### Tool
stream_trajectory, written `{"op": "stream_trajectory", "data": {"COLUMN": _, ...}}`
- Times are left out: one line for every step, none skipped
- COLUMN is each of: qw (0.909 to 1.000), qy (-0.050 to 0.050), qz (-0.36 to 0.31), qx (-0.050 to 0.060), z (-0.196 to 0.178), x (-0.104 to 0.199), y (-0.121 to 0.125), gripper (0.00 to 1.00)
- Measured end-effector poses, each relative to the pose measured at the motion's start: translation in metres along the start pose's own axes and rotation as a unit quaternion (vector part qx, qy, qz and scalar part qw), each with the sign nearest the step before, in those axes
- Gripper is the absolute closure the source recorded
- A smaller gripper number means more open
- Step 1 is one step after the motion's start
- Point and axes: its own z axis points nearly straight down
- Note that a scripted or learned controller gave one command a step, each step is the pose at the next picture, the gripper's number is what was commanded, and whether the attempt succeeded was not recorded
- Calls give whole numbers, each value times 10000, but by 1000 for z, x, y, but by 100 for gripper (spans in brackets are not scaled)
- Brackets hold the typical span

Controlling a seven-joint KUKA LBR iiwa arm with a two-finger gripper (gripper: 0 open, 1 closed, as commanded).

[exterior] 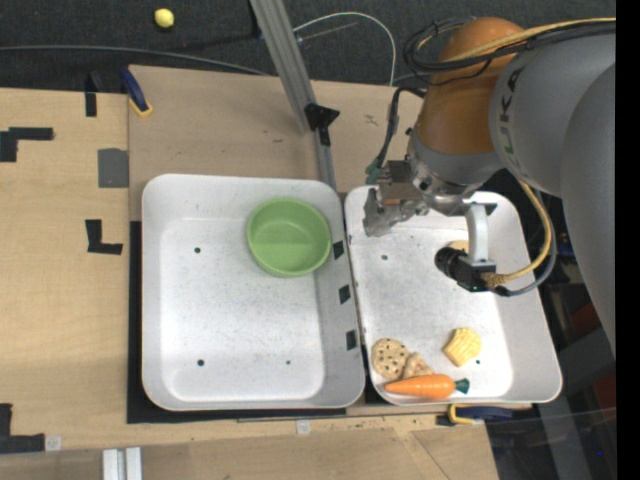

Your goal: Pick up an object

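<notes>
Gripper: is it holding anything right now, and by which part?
Nothing shows between the fingers of the gripper. It hangs over the right bin's far-left corner, apart from the food pieces.

Even, bright overhead light fills the scene. The two white bins (170, 298) look slightly washed out, with soft faint shadows along their inner walls. Focus is moderate, detail grainy. The upper background falls dark.
</notes>
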Motion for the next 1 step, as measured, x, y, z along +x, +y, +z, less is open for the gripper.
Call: {"op": "stream_trajectory", "data": {"qw": 10000, "qy": 2, "qz": -7, "qx": 6, "z": 5, "x": 61, "y": -16, "gripper": 100}}
